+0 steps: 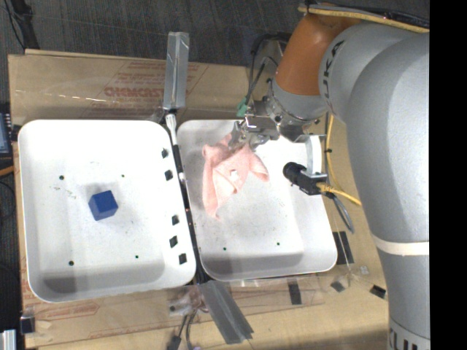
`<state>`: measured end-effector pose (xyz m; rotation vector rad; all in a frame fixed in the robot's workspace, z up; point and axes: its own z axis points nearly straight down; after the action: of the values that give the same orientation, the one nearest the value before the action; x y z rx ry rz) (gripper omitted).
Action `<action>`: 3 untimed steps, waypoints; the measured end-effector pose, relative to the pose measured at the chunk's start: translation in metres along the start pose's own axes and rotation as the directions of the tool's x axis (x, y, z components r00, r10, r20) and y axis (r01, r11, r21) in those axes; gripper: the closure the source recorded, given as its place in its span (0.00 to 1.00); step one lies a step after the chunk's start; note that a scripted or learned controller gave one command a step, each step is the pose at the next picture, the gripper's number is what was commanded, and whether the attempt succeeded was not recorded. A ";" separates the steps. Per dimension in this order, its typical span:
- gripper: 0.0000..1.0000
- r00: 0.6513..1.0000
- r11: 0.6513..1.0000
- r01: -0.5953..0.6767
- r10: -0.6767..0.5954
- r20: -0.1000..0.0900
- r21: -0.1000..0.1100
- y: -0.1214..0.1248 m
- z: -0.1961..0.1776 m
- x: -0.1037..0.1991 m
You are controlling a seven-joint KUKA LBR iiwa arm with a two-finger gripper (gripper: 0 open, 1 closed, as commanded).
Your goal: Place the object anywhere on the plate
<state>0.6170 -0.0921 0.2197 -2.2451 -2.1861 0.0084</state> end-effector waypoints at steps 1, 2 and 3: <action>1.00 1.000 1.000 0.011 -0.011 0.002 -0.005 0.000 -0.011 0.002; 1.00 0.914 0.914 0.405 -0.405 0.003 -0.002 -0.022 -0.010 0.059; 1.00 0.680 0.680 0.734 -0.733 0.006 -0.001 -0.050 -0.008 0.111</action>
<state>0.5696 0.0198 0.2289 -1.1842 -2.9058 0.0039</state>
